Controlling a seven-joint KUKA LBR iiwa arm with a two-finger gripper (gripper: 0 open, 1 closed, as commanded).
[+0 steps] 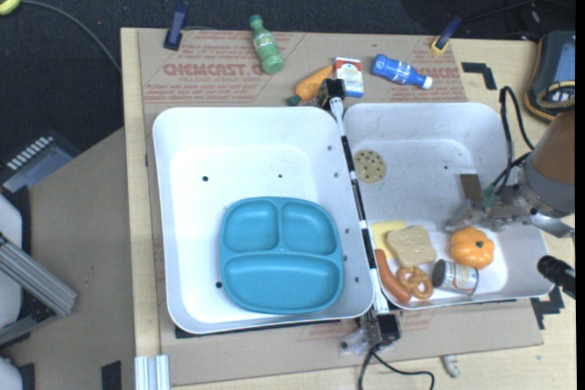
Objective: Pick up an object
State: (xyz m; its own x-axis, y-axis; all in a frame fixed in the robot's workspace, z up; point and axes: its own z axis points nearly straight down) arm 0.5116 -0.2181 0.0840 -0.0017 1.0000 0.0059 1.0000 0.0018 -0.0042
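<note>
The gripper [475, 213] hangs low in the right bin [430, 128], just above one round orange [472, 247]; if it holds something, I cannot tell; beside lie one slice of toast [410, 244], one pretzel [417, 282], one cookie [369, 164]; the left bin [192, 160] bears one blue plastic plate [280, 253] with three compartments.

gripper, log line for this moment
gripper: low in right bin | above orange | holding: nothing seen | tray: left bin
</note>
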